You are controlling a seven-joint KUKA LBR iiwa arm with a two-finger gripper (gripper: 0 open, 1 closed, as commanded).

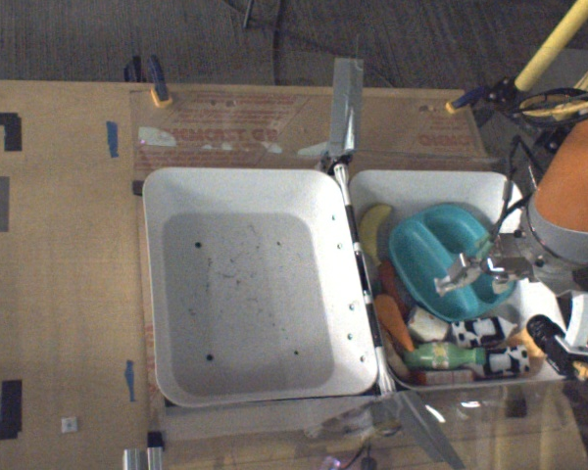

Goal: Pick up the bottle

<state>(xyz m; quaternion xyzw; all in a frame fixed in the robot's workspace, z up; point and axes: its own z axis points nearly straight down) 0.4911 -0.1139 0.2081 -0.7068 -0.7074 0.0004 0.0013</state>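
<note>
reaching over the right bin, bottle not yet picked

i judge the task barely begun; the bottle (449, 356) lies on its side along the near wall of the right bin (423, 179); my gripper (463, 274) hovers over the teal dish (433, 248), jaws apparently parted and holding nothing; the bottle sits nearer the camera than the jaws, apart from them.

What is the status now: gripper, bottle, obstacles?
Gripper over the teal dish, holding nothing visible. Bottle lies flat at the right bin's near edge, untouched. Carrot and black-and-white toy crowd it.
</note>
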